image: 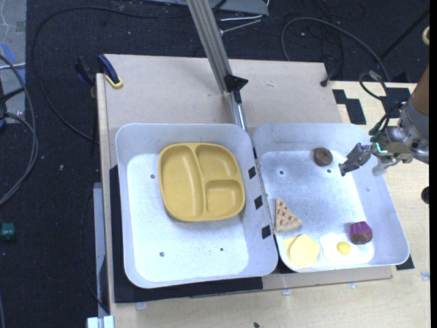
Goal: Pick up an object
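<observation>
The place looked like a robotics lab or test cell, not a home. A plain plywood bench (205, 87) stood on dark carpet strewn with loose black cables (48, 80). An aluminium pole (208, 33) rose on a slant from the bench's middle, and a clamp (109, 72) gripped its far left corner. Two shallow white bins (136, 183) sat side by side, one holding a yellow divided plate (201, 182), the other toy food (287, 215).

Bins (136, 183) white with faint speckling. Tray (202, 182) mustard yellow. Ball (322, 157) brown. Wedge (286, 215) orange with red checked crust. Disc (304, 249) pale yellow. Egg (340, 248) white, yellow yolk. Lump (360, 232) purple. Bench (177, 91) tan.
</observation>
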`<state>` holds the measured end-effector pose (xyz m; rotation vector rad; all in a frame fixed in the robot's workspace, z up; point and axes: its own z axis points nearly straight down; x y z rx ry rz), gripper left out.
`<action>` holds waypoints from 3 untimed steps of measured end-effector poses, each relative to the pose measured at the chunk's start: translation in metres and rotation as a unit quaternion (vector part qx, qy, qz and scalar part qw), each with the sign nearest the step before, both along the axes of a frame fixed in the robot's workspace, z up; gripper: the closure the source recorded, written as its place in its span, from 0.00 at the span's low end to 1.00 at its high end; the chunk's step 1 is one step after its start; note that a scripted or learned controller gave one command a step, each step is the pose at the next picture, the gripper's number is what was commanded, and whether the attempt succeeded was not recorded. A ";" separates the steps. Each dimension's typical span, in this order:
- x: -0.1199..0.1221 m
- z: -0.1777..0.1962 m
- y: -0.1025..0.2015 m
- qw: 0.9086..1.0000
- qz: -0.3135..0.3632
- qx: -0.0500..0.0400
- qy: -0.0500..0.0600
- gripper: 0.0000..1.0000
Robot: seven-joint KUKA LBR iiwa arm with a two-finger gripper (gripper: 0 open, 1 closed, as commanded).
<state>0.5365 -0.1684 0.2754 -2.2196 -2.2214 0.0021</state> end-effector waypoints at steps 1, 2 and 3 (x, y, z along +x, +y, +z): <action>0.000 0.001 0.000 1.000 0.000 0.000 -0.001 0.00; 0.005 -0.062 0.004 1.000 -0.001 0.001 0.002 0.00; -0.001 -0.108 -0.001 1.000 -0.001 0.000 0.002 0.00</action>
